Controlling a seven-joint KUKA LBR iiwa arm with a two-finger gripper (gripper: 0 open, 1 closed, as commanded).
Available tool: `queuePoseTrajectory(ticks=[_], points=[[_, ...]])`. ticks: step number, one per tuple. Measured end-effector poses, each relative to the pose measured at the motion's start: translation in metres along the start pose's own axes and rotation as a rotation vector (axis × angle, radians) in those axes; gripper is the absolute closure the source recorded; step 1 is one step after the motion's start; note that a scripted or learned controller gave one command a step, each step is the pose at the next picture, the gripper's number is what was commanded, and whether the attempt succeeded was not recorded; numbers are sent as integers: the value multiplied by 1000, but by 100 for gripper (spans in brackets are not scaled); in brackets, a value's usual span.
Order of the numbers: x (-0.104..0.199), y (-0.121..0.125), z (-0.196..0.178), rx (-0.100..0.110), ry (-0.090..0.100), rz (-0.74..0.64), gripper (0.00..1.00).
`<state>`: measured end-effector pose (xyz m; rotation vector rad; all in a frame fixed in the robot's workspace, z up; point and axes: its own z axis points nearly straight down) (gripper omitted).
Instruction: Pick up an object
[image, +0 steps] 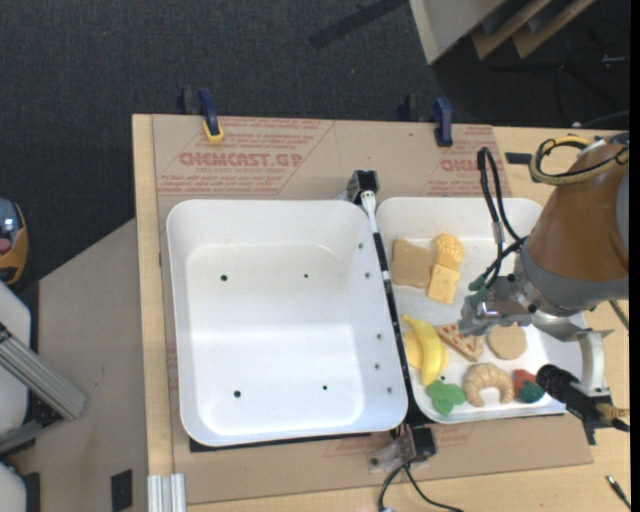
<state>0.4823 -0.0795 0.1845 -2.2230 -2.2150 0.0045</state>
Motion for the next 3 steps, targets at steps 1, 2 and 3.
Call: queuePoseTrajectory(ticks=[1,2,3], points=[[2,2,0,-3,0,-3,0],[-54,41,91,-6,0,2,0],[-51,44,73,-16,-2,-4,100]])
